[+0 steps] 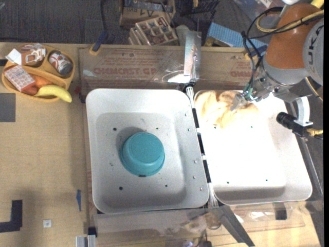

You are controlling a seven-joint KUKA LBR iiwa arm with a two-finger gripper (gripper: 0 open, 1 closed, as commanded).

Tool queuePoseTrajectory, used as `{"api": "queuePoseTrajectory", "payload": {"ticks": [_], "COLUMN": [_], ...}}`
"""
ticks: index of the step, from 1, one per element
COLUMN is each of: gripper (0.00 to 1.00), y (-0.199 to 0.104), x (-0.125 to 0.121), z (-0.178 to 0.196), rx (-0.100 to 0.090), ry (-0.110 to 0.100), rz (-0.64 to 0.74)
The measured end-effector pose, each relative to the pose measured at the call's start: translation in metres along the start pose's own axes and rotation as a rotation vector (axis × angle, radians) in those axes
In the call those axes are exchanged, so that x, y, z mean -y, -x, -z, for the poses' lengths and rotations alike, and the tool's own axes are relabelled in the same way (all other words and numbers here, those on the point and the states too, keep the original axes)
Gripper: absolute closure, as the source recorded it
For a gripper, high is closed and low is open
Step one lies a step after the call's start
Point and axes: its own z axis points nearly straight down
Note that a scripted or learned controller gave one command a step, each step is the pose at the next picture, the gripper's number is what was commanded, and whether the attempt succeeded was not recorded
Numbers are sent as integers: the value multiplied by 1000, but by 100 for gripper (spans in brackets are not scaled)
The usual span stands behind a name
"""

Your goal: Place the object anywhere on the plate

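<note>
A round teal plate (143,153) lies in the middle of the left white bin (103,112). In the far left corner of the right white bin (257,179), pale yellowish objects (213,109) sit washed out by strong glare, so their shapes are hard to read. My gripper (240,103) hangs low over the far part of the right bin, just right of those objects. The grey arm with its orange band (288,35) comes down to it from the upper right. Glare hides whether anything is held.
A yellow tray (31,78) with a banana and food packs sits on the bench at far left. A cardboard wall (133,66) runs behind both bins. Cables and boxes lie beyond it. A black fitting (290,121) sticks out at the right bin's right side.
</note>
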Motion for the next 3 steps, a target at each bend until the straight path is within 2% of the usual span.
{"api": "queuePoseTrajectory", "payload": {"ticks": [1,2,3], "gripper": [100,100,100], "y": [2,-54,-94], "x": [0,2,5], "z": [38,33,40], "rx": [0,-4,-3], "ry": [-1,-3,0], "rz": [-2,395,791]}}
